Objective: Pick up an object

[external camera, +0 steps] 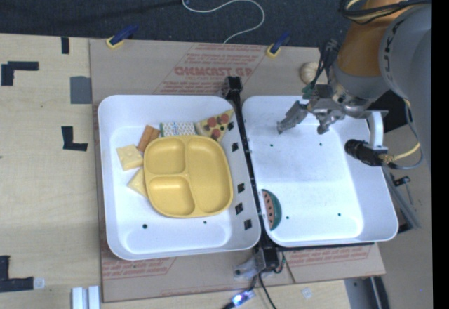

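Note:
My gripper [303,125] hangs over the far part of the right bin [365,220], its two fingers spread apart with nothing between them. A watermelon slice toy [271,208] lies against the right bin's near left wall. In the left bin [119,230] a yellow divided plate [188,175] covers the middle. Around its far and left sides lie a cracker [129,157], a brown biscuit [147,136], a patterned piece [177,129] and a pizza slice toy [219,123].
A black divider with clips [240,160] runs between the two bins. A white cable [217,5] loops on the dark floor behind the bench. A small beige ball [309,72] sits on the cardboard behind the right bin.

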Action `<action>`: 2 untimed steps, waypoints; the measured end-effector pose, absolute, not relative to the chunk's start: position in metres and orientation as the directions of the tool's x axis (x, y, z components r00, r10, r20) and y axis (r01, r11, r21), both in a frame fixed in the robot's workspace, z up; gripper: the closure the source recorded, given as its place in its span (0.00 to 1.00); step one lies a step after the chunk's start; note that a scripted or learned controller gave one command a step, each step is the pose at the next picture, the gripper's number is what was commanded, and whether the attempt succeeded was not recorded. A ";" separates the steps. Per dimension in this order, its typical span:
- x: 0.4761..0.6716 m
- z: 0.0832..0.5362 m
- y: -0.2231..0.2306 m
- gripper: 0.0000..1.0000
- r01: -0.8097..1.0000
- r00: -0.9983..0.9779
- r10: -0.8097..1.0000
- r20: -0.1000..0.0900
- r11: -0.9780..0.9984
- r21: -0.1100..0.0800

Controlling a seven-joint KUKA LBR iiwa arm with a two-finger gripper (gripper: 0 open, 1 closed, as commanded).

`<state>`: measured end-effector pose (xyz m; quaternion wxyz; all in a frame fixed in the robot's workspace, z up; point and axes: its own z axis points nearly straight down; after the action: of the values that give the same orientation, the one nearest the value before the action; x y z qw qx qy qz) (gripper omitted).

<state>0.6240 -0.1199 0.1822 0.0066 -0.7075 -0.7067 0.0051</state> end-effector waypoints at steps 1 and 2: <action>0.627 0.191 -0.120 0.00 1.000 -0.002 1.000 0.000 0.002 -0.001; 0.629 0.148 -0.119 0.00 1.000 -0.002 1.000 -0.001 0.002 -0.005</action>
<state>0.6287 -0.1192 0.1480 0.0014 -0.7065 -0.7077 0.0020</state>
